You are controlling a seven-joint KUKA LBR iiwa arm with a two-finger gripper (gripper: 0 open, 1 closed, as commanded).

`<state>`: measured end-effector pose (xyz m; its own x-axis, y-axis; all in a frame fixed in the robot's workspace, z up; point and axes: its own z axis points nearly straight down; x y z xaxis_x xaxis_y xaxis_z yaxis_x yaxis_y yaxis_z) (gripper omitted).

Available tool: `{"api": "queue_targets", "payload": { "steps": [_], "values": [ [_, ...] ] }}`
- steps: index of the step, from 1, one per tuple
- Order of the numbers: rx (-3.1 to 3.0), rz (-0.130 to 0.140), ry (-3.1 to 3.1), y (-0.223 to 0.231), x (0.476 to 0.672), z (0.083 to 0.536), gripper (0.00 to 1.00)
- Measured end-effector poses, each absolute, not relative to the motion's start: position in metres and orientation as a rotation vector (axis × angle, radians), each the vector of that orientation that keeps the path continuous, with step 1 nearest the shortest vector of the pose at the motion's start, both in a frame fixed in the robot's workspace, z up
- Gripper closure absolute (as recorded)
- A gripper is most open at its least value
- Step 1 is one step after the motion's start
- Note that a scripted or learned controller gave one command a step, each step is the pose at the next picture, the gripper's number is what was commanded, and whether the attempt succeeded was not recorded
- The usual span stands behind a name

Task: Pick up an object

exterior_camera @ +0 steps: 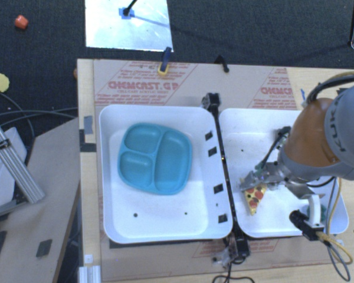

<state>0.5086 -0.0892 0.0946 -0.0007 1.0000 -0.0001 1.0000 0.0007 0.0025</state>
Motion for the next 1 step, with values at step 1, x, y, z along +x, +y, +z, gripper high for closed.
{"api": "queue_targets", "payload": {
  "steps": [1],
  "values": [
    [2.197, 0.022, 2.231, -0.0033, 0.5822, 0.1908, 1.00]
  ]
}}
